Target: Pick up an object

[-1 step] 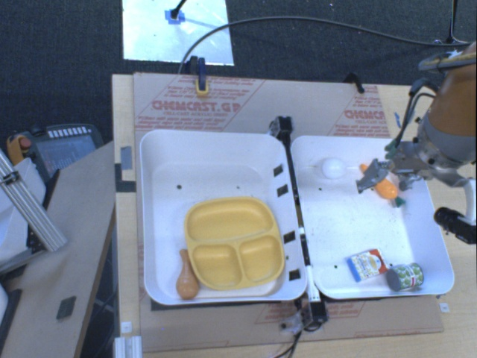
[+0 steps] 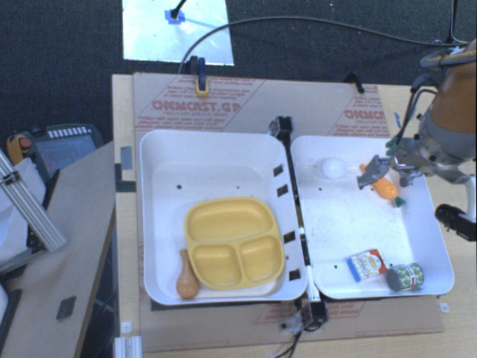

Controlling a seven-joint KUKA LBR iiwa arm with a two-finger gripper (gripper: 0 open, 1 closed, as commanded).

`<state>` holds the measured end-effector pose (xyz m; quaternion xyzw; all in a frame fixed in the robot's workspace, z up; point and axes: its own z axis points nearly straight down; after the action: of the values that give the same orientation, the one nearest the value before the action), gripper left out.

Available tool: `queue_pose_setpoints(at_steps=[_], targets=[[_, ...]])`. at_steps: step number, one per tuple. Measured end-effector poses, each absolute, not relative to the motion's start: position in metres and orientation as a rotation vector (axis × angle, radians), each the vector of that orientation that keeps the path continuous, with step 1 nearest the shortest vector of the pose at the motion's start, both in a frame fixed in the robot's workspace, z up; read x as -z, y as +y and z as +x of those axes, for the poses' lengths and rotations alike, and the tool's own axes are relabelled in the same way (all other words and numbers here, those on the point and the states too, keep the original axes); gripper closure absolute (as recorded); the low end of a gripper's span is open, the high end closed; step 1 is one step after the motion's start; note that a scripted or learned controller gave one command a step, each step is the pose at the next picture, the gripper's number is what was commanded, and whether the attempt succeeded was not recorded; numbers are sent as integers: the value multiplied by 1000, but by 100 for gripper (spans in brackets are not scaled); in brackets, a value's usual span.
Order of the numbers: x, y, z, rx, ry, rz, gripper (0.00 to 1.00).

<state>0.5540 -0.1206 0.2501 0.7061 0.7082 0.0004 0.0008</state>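
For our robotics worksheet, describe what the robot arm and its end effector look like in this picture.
The arm enters from the right, with a broad orange band above a grey wrist section. Thin dark cables loop beside the wrist. The end effector is a small grey metal assembly with dark parts, much narrower than the arm above it. No markings or lettering can be made out on it.

We are looking at an arm (image 2: 451, 118) showing a grey body, a broad orange band, and dark cables trailing nearby.
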Motion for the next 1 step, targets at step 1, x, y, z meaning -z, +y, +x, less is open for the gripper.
queue_pose_setpoints(at_steps=[1], targets=[[-188, -116, 552, 3, 2225, 2222, 0]])
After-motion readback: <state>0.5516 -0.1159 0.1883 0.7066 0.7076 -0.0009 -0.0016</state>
